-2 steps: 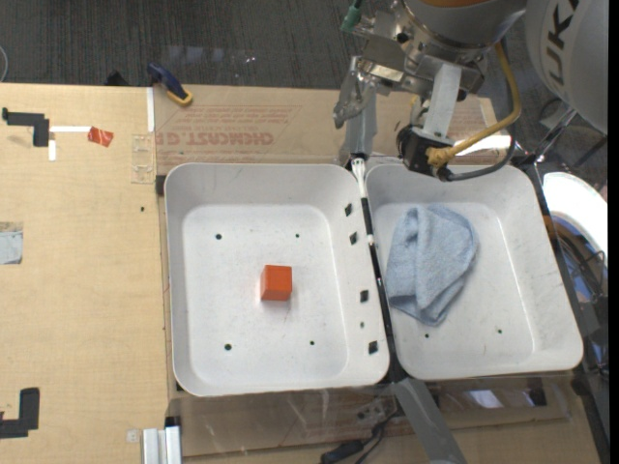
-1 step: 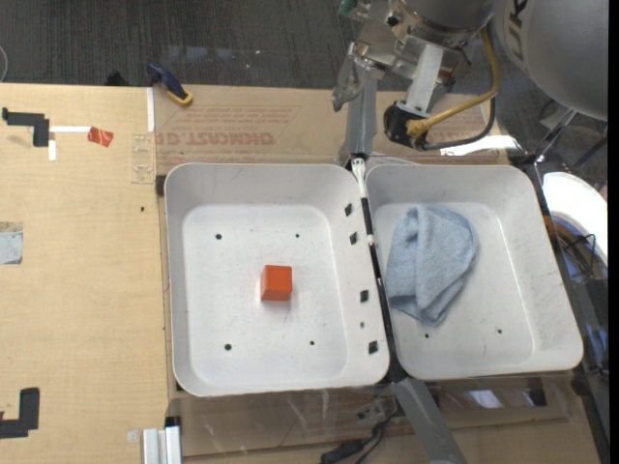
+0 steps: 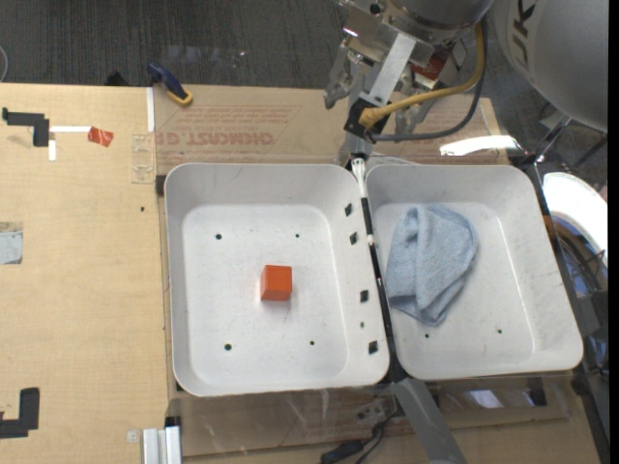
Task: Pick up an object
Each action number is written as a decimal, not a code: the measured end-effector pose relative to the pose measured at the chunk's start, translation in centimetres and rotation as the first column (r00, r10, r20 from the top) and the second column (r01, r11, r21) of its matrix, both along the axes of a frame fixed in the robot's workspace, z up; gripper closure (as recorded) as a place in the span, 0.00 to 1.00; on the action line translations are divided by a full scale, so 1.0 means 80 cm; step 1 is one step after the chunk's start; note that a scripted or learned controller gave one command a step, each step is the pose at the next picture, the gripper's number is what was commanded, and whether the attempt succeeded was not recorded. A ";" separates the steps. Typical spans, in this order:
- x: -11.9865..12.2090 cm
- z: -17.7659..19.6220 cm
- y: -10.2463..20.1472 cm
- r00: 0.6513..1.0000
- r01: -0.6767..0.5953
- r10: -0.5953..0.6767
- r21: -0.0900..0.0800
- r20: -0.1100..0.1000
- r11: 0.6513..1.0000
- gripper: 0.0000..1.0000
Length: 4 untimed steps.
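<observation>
An orange-red cube [image 3: 277,283] sits near the middle of the left white bin [image 3: 193,356]. A crumpled grey-blue cloth [image 3: 432,259] lies in the left half of the right white bin [image 3: 527,346]. My gripper [image 3: 346,104] hangs high above the far rims of the bins, over the divide between them. It is open with nothing between its fingers. It is well apart from both the cube and the cloth.
A cardboard sheet [image 3: 242,129] lies behind the bins. A wooden bench top [image 3: 77,259] stretches to the left, carrying a small red piece [image 3: 100,136] and black markers. A blue-and-yellow clamp [image 3: 169,82] sits at the far bench edge. Yellow cable loops by the wrist.
</observation>
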State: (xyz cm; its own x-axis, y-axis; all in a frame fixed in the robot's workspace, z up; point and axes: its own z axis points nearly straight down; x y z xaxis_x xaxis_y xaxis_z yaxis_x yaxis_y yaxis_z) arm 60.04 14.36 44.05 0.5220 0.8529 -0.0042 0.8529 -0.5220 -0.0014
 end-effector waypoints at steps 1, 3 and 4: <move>-0.006 0.000 0.042 0.978 0.207 -0.207 0.000 0.000 0.978 0.00; -0.091 0.000 0.105 0.930 0.367 -0.367 -0.001 0.002 0.930 0.00; -0.120 0.001 0.106 0.799 0.601 -0.601 0.000 0.005 0.799 0.00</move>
